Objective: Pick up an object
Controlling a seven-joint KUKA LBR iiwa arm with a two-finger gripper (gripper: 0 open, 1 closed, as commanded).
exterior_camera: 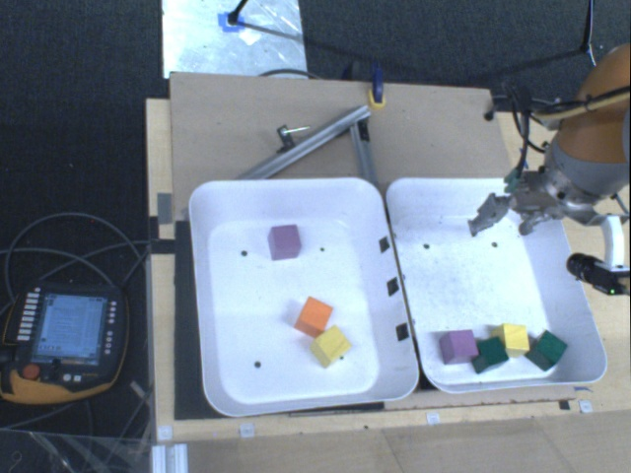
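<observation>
Hovering over the right bin (pixel 434 205), the gripper (pixel 505 215) hung spread and held nothing; four blocks (pixel 501 347) sat well apart from it, probably awaiting a grasp.

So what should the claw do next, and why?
Probably move toward the near end of the right bin and down: the gripper hangs open over bare floor at its far end, holding nothing, while the purple block and its neighbours sit along the near wall.

grey arm (pixel 582 170), orange band, apparently metallic grey gripper (pixel 505 212).
</observation>
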